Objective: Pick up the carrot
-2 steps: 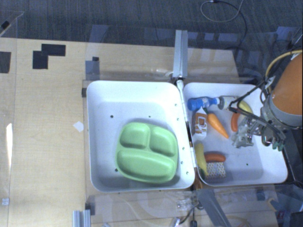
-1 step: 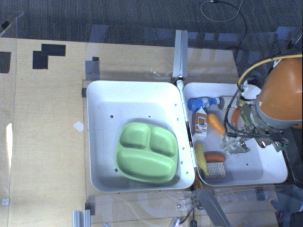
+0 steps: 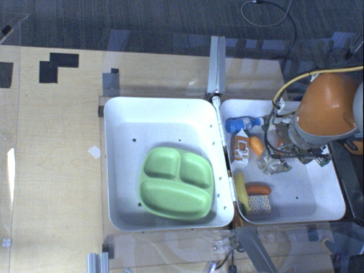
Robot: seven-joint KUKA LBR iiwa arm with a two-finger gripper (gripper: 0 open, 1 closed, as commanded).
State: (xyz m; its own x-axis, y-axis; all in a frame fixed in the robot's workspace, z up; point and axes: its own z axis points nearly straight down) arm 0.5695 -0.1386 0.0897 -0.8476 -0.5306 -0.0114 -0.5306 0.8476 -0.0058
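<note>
Carrot (image 3: 256, 146): right bin (image 3: 327, 201), centre-right, partly hidden by pincer (image 3: 274, 165) | pincer: grip state cannot be told, blurred.

The arm (image 3: 329, 104) ends in a rounded, glossy orange band above a grey metal wrist ring. A yellow cable (image 3: 296, 82) curves along its upper side. Below the ring sits a dark hand (image 3: 275, 159) assembly of metal brackets and thin black wires.
</note>
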